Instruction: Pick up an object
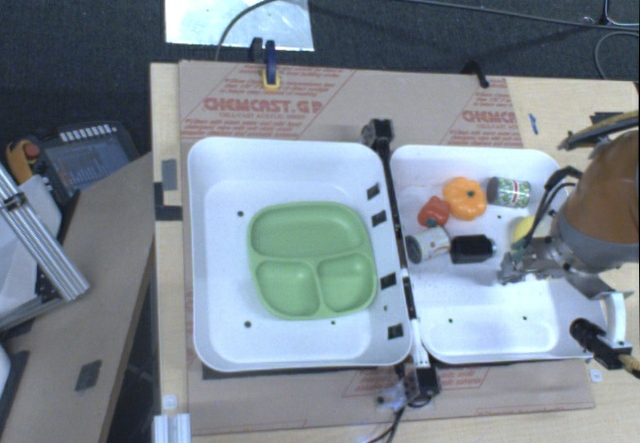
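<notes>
Gripper (512, 269) is seen low in the right bin (480, 336), near its right wall; jaw state can't be told. Black block (470, 248) lies just left of it, apart. Orange pumpkin (464, 197), red piece (433, 211), green-label can (509, 192) are grouped toward bin's back. Green divided plate (308, 259) sits in left bin (215, 231).

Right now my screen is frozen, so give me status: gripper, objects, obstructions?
Gripper low in right bin, grip unconfirmed. Black object just beside it; orange pumpkin, can further off. Nothing obstructing.
</notes>
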`<action>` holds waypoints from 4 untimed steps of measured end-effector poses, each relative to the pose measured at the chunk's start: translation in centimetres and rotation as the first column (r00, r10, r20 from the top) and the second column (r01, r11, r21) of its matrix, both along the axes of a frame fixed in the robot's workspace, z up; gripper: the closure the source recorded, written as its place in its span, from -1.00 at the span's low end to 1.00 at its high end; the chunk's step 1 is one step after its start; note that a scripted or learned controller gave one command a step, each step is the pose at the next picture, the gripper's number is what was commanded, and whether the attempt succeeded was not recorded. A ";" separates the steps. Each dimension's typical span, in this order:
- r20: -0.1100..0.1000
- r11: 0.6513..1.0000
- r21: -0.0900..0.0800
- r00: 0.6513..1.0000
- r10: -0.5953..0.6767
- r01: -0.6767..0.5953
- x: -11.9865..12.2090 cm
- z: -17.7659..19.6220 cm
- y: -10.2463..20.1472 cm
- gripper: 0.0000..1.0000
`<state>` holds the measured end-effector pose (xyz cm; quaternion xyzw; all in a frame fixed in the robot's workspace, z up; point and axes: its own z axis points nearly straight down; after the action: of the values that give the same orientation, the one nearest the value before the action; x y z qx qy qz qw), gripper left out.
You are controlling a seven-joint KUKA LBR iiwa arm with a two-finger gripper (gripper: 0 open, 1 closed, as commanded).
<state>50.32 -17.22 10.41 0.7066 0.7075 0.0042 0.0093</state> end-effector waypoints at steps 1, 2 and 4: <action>-0.012 1.000 0.004 1.000 0.002 -0.002 0.2 6.3 -0.6 1.00; -0.011 1.000 0.004 1.000 0.003 -0.003 0.4 11.7 -0.7 1.00; -0.017 1.000 0.009 1.000 0.008 -0.008 1.3 11.6 10.6 1.00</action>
<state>51.63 -6.64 22.03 0.7038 0.7104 0.0013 0.0004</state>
